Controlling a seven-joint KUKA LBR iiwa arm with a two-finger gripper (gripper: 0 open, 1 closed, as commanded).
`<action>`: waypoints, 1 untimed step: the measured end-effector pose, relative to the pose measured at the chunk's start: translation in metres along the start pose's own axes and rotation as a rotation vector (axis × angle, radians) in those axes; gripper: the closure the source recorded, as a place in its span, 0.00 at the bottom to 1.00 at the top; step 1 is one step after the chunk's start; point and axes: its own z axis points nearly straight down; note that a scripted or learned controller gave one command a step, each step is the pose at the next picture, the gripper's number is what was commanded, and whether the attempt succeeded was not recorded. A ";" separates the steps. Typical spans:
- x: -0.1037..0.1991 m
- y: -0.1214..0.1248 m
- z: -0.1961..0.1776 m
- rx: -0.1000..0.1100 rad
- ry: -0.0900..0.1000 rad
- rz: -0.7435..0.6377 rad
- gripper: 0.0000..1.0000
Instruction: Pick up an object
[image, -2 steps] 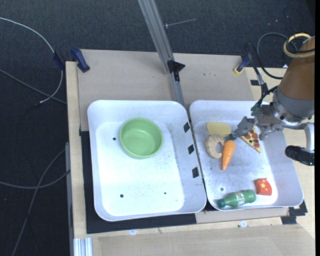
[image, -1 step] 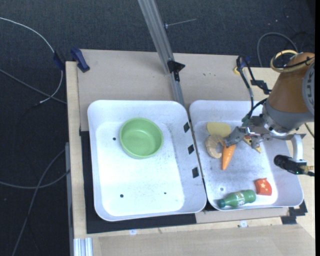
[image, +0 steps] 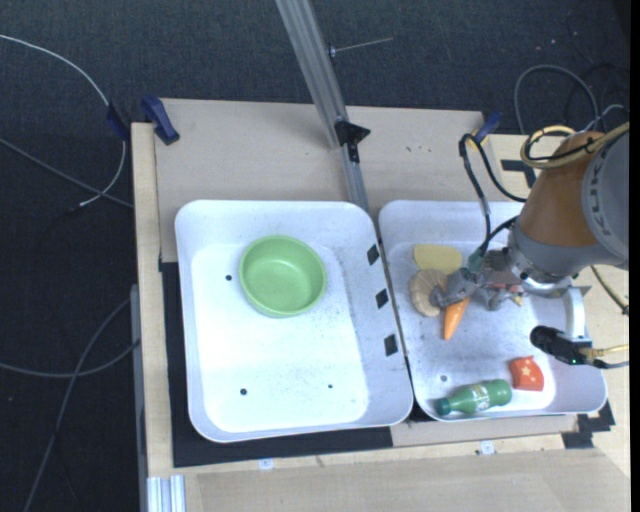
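Note:
My gripper (image: 468, 290) is low in the right bin (image: 480, 352), near its middle, reaching in from the right. An orange carrot (image: 453, 320) slants down and left from just under the gripper, its upper end touching or tucked beneath it. A tan, rounded object (image: 424, 295) lies right beside the gripper on the left. A pale yellow piece (image: 438, 258) lies just behind that. Along the bin's front edge lies a green bottle (image: 474, 398), and a red object (image: 527, 373) sits to its right.
The left bin (image: 280, 385) holds a green bowl (image: 284, 275) at its back. A metal pole (image: 322, 75) slants down to the gap between the bins. Cables (image: 480, 180) hang beside the arm at the right bin's back right.

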 end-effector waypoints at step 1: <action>0.001 0.002 -0.016 -0.009 0.000 0.000 1.00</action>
